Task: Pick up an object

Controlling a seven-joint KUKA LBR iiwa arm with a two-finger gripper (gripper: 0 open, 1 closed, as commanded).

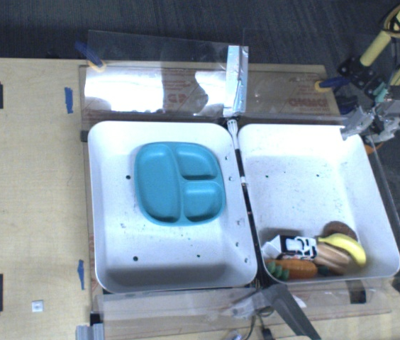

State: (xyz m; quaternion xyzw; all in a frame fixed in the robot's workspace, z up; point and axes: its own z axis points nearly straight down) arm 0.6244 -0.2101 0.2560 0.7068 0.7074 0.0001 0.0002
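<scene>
**Arm at the far corner, toys heaped at the near edge**

From where I stand, the pale wooden bench (30, 211) carries two shallow white plastic bins side by side. The left bin (115, 257) holds a teal plastic plate with three compartments (180, 183), lying flat near the bin's middle. The right bin (306, 168) is speckled with small dark marks, and its things are bunched against the near wall: a yellow toy banana (347, 247) lies across a tan bun-shaped piece (331, 258), with a brown rounded object (339, 229) just behind them. Beside these to the left sits a small white and black item (298, 246), and touching it at the front is an orange carrot-like toy with a green end (296, 268).

The claw (379, 122) hangs over the far right corner of the right bin, well apart from the heap, with yellow cabling (391, 27) looping above it. The view is too cluttered there for me to tell how the claw stands.

A clear plastic panel (161, 76) stands behind the left bin.
</scene>
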